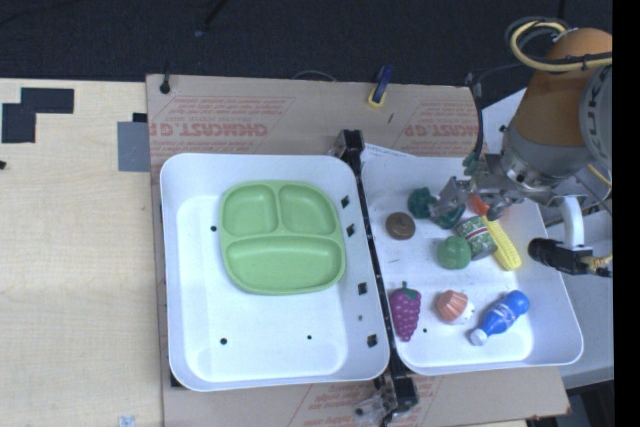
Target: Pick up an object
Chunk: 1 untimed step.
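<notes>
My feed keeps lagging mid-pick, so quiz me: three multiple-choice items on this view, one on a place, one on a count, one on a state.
1. Where does the green divided plate lie?
A. In the left bin
B. In the right bin
C. On the cardboard behind the bins

2. How many compartments does that plate have?
A. Two
B. Three
C. Five

3. How does the blue bottle rest?
A. Upright on its base
B. On its side in the right bin
C. Inside the plate

Answers:
1. A, since the plate sits in the middle of the left bin.
2. B, since two small wells show above one long one.
3. B, since it lies flat with its white cap toward the purple grapes, below the pincer.
</notes>
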Motion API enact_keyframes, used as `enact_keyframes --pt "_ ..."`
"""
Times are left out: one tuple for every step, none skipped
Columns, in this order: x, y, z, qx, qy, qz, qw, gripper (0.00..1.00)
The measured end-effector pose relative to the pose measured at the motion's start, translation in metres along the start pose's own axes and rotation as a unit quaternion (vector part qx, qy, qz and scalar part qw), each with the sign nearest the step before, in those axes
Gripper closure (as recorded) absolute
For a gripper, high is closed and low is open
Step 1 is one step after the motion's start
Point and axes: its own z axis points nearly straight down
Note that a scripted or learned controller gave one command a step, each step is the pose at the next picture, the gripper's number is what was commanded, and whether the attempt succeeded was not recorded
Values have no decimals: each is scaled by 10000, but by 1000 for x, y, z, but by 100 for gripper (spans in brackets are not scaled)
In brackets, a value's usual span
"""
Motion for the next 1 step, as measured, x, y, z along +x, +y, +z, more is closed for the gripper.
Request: enact_keyframes --pt "0 3 -7 -61 -8 -8 10000 0"
